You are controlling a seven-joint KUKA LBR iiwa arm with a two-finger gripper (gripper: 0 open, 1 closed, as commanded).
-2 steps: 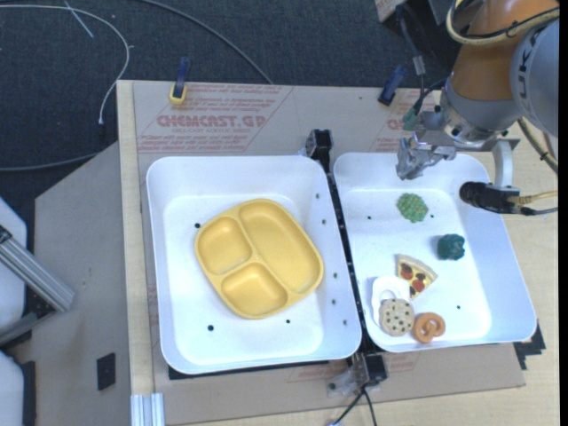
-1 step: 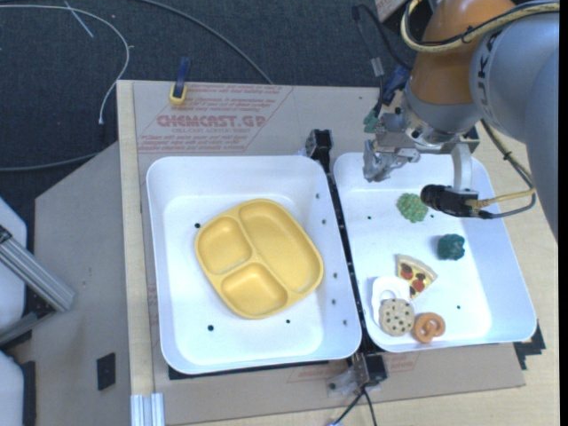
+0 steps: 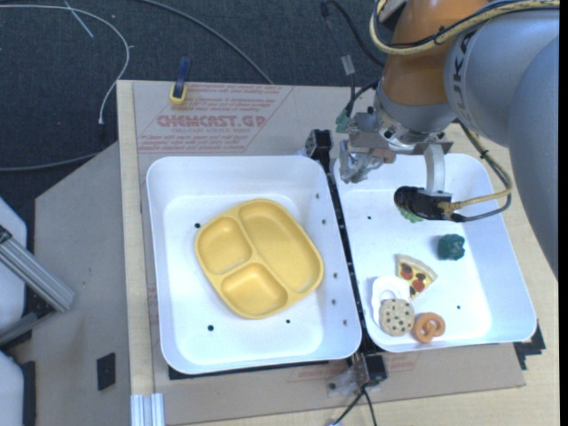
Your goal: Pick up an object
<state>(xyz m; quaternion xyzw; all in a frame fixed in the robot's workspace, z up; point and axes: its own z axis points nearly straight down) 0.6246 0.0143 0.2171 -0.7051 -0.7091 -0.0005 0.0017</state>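
My gripper (image 3: 354,165) hangs over the far left corner of the right bin (image 3: 497,322), close to the wall between the two bins. Nothing shows in its grasp. In the right bin lie a teal lump (image 3: 452,246), a toy pizza slice (image 3: 414,275), a chocolate-chip cookie (image 3: 396,316) on a small white piece, and a small donut (image 3: 429,327). All of these sit nearer the front than the gripper and apart from it. A bit of green (image 3: 410,213) peeks out from under the robot's black attachment.
A yellow divided plate (image 3: 257,256) lies in the middle of the left bin (image 3: 169,193). A cardboard sheet (image 3: 213,118) lies behind the bins, with a blue and yellow clamp (image 3: 181,82) at its far edge. The grey arm spans the upper right.
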